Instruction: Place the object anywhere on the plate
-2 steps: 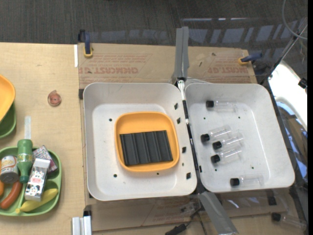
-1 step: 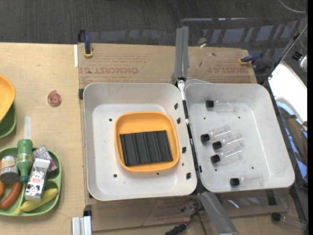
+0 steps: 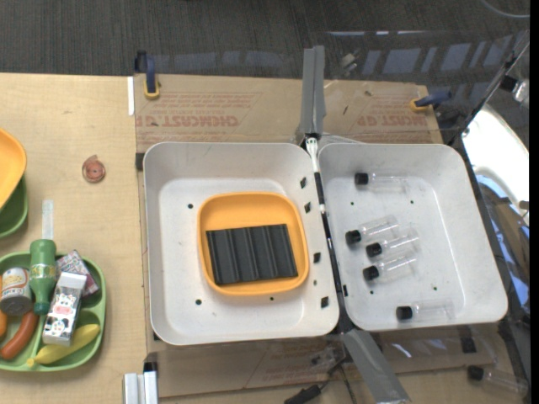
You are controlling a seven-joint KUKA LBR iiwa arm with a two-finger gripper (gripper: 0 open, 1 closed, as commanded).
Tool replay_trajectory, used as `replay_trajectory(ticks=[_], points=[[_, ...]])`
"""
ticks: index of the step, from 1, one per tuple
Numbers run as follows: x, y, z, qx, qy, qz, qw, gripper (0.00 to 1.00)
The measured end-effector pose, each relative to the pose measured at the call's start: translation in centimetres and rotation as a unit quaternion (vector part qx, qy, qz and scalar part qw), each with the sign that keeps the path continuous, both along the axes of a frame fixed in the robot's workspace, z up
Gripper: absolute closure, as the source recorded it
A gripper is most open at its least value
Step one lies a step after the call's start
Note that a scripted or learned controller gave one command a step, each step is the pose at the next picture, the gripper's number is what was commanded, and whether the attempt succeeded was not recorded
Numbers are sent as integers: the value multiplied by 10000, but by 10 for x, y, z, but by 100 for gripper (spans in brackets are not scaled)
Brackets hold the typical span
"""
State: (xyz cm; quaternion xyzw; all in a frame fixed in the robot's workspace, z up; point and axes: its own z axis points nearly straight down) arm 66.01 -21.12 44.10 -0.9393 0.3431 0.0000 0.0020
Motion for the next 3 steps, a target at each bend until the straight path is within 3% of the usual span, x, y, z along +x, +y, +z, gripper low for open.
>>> replay_trajectory(ticks=[1,2,3], points=[[-87,2,-28,9,7,1002,9950,100],[-39,-9,-3,9,-11,2322,9727,100],[0,-9,-1,8,-18,2485,9686,100]])
